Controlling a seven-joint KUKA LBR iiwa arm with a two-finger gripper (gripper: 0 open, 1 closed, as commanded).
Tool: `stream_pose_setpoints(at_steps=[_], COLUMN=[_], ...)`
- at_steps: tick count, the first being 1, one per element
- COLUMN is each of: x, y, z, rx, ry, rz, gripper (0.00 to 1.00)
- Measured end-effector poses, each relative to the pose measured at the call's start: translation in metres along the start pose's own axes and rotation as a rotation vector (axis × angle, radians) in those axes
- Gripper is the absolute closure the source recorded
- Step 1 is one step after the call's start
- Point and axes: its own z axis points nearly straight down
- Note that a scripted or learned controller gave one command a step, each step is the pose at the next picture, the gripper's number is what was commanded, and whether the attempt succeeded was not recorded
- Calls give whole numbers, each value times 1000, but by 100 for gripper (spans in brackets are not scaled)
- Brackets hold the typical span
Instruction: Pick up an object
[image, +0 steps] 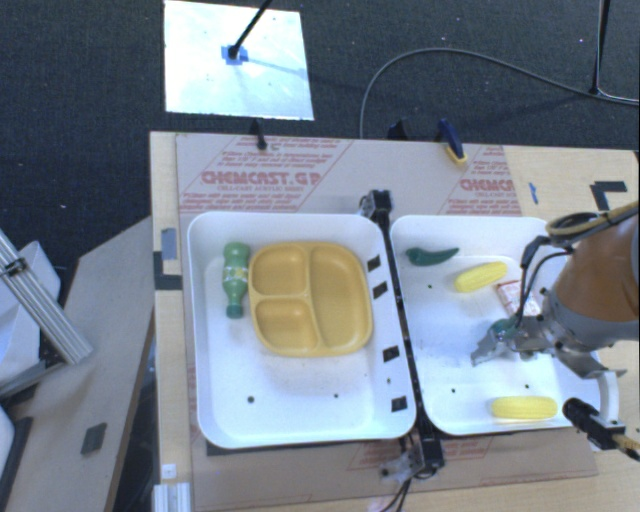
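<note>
The gripper (492, 345) is hovering low over the right bin (440, 400), among 2 yellow corn cobs (480, 276) (523, 407) and a green pepper (431, 256); whether it is clenched cannot be told. In the left bin (215, 400), a green bottle (235, 279) is lying just beside a yellow divided plate (307, 298).

I see two smooth white plastic bins (215, 400), a glossy yellow plastic tray (305, 300), a green plastic bottle (235, 280), and the bench (300, 170) sheeted in printed paper-faced board. My tool (490, 347) looks dull metal.
</note>
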Motion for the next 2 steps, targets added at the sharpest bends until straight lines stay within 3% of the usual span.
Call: stream_pose_setpoints(at_steps=[1,2], x=[0,2], y=[2,4], z=[-13,-77], rx=[-5,-10], ry=[-2,-3], rz=[-1,-4], gripper=[100,100])
